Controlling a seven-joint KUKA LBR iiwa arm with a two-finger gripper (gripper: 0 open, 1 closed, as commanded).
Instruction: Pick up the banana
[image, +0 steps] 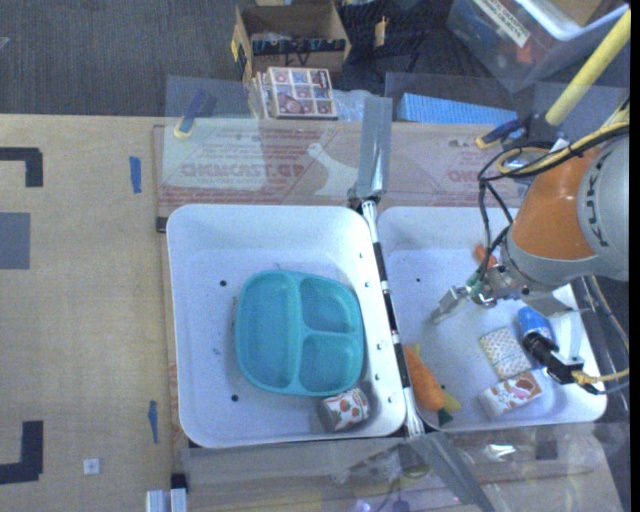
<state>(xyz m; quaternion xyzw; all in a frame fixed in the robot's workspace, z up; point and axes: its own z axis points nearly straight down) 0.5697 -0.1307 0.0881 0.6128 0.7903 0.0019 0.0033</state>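
View from above, at a slant, of a bench with two shallow white plastic bins side by side, their rounded rims meeting at a clipped centre seam. In the left bin (200, 240) a smooth teal plate (300, 332) with three moulded compartments lies flat near the middle. A small cylindrical container (346, 408) with a red-and-white printed label lies on its side against the front wall, where a round thing would likely roll and stop. The grey arm with its glossy orange band (552, 215) reaches in from the right over the right bin (420, 235), cables looping around it. Its metal gripper (452, 302) points down and leftward, poised low over bare white floor; whether the jaws are open or closed cannot be told at this angle, and nothing is seen between them. The banana is hard to make out: the likeliest candidate is a small yellow sliver (451, 404) at the right bin's front-left corner, touching the lower end of a tapered orange carrot-like piece (424, 378) that lies along the bin's left wall. If so, it sits wedged in the corner, well apart from the gripper, which would need to travel toward the front. Nearer the arm lie a blue rounded object (531, 323), a flat patterned square (503, 351) and a small printed box (513, 392).
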